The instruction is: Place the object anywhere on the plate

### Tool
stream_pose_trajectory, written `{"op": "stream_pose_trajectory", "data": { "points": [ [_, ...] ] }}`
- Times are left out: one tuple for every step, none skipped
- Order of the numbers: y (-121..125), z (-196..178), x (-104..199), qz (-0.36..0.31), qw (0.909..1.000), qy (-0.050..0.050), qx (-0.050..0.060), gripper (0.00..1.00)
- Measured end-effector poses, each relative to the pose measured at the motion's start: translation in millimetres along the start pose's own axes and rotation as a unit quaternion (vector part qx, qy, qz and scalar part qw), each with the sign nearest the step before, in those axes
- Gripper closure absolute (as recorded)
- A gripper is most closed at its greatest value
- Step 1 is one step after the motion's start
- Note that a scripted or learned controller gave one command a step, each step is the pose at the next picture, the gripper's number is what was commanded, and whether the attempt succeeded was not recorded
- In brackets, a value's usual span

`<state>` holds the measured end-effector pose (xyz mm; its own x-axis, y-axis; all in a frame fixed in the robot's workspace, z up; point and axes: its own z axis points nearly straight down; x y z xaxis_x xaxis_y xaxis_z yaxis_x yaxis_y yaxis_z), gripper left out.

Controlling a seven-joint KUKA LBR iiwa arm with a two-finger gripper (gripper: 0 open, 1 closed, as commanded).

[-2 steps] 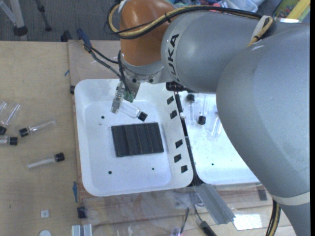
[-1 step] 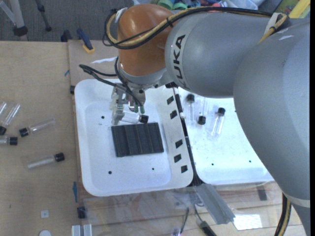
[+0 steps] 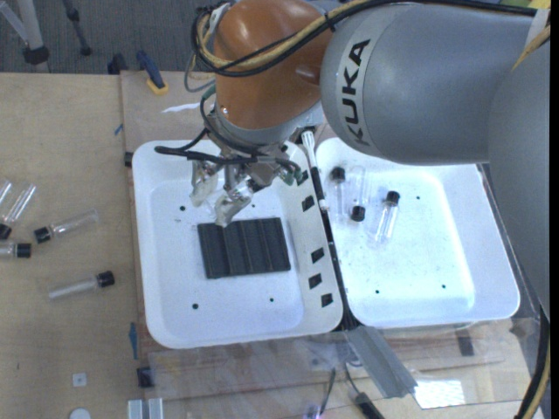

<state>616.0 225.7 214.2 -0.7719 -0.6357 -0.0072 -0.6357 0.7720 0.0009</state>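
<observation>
The gripper (image 3: 224, 201) hangs over the left bin (image 3: 166, 312), just beyond the dark ribbed plate (image 3: 245, 246). Its fingers stand apart, holding nothing. Clear vials (image 3: 385, 215) with black caps lie in the right bin (image 3: 454, 295).

Two shallow white bins sitting side by side on worktop (image 3: 61, 339): left bin (image 3: 166, 317) and right bin (image 3: 454, 295).

One dark ribbed plate (image 3: 246, 247) lying in left bin.

Three clear vials with black caps showing in right bin: first (image 3: 338, 184), second (image 3: 358, 201), third (image 3: 386, 216).

Four more capped vials lying loose on worktop at left: one (image 3: 65, 226), another (image 3: 80, 285), another (image 3: 17, 201), last (image 3: 12, 250) cut by frame edge.

One grey arm (image 3: 410, 85) reaching in.
</observation>
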Motion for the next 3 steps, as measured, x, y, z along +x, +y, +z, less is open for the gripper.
{"op": "stream_pose_trajectory", "data": {
  "points": [
    [-21.6, 52.1, -8.3, -0.336, 0.9418, 0.001, -0.002, 1.0],
    [-8.1, 116.6, 4.1, -0.286, 0.9583, 0.0, 0.0, 1.0],
    [-16.9, 35.4, -3.1, -0.112, 0.9937, 0.0, 0.0, 1.0]
  ]
}}
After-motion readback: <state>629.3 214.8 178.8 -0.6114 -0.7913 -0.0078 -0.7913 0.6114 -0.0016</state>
